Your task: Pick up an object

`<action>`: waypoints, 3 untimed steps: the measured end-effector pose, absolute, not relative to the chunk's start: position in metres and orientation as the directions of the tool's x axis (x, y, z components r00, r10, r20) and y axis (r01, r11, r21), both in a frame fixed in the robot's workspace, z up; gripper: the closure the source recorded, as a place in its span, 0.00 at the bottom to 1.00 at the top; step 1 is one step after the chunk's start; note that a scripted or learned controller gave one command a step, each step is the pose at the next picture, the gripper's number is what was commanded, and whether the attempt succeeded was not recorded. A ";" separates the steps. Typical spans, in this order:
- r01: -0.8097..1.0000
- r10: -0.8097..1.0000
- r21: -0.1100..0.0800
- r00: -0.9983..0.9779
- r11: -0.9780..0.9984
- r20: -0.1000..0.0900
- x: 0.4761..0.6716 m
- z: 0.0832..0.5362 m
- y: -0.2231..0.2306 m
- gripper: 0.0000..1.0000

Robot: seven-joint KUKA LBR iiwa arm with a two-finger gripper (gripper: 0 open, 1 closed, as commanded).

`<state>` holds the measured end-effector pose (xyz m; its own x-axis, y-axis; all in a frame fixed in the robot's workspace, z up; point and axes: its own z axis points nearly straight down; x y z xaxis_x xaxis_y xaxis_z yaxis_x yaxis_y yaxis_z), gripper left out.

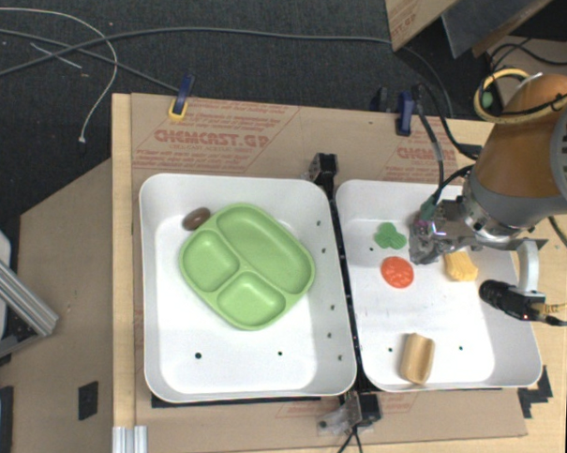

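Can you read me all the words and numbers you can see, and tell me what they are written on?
"CHEMCAST GP" in red, on the brown board behind the left bin.
More red printing on the same board behind the right bin, partly hidden by cables, too cut off to read.
Small red lines under each print are too small to read.
Dark letters on the grey arm at the picture's right edge are cut off.

Grey arm (524, 199), orange band (532, 128), seemingly dark metallic pincer (431, 239).
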<state>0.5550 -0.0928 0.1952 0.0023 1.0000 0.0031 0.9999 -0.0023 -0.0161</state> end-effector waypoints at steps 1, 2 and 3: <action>1.000 1.000 -0.002 0.000 0.000 0.001 0.558 0.203 -0.093 0.00; 1.000 1.000 -0.007 0.001 -0.001 0.002 0.549 0.156 -0.091 0.00; 1.000 1.000 -0.002 0.001 -0.001 0.002 0.549 0.115 -0.095 0.00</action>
